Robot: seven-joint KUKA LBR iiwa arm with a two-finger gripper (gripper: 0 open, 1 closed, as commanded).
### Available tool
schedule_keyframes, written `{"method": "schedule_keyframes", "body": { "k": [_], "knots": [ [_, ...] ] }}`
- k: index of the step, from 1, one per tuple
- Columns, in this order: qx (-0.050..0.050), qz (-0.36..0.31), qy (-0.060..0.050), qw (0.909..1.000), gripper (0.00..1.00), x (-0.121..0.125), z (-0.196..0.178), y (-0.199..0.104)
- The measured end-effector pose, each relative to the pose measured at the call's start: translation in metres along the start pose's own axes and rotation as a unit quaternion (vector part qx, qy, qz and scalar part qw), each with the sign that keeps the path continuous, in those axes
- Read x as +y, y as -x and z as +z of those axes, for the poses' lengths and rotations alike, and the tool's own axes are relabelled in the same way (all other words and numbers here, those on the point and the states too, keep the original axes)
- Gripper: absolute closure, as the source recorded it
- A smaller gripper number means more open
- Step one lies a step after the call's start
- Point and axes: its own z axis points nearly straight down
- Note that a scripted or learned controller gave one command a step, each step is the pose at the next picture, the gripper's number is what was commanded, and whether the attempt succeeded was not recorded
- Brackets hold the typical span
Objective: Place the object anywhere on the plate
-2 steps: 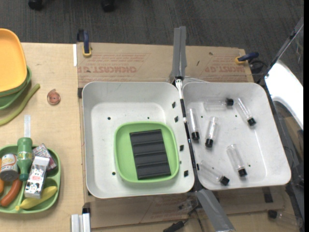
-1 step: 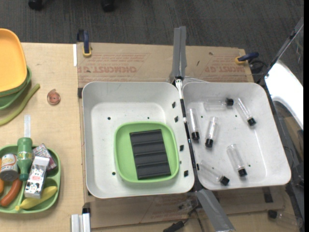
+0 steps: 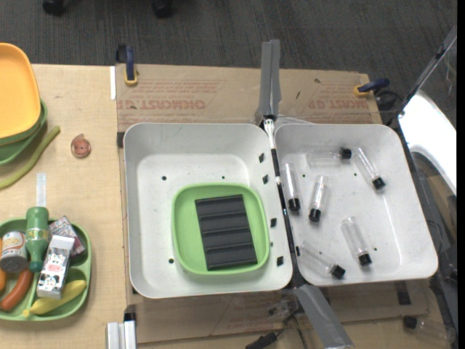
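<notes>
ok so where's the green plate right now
In the camera view the green plate sits in the left white bin, toward its front, with a dark ribbed block lying on it; the clear vials are in the right bin.

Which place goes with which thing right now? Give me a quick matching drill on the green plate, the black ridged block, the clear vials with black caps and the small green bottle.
Things:
1. green square plastic plate
2. black ridged rectangular block
3. clear plastic vials with black caps
4. small green bottle with a white neck

Places:
A. in the right white bin
B. on the green plate
C. in the round green tray at the bench's left edge
D. in the left white bin

Pairs: 1-D, 2-B, 3-A, 4-C
</notes>
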Motion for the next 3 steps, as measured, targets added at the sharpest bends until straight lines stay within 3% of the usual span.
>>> {"method": "schedule_keyframes", "body": {
  "k": [3],
  "knots": [
    [0.0,0.142,0.0,0.9899,0.0,0.0015,0.0,0.0008]
  ]
}}
